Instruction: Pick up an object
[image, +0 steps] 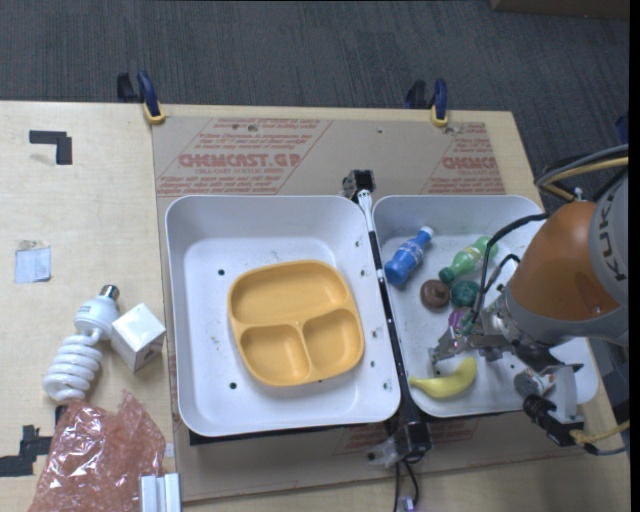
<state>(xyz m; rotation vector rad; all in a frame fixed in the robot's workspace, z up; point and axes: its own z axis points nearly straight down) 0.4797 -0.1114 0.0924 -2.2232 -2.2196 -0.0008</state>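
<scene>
gripper (452, 347) hangs low over banana (446, 381) in right bin (420, 215); finger state unclear.

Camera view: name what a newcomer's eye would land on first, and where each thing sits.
The yellow divided tray stands out, lying in the left bin. Next comes the arm's orange band at right, over the right bin, with the gripper low just above a yellow banana. Off the bins at left, a white spiral bulb lies on the bench.
</scene>
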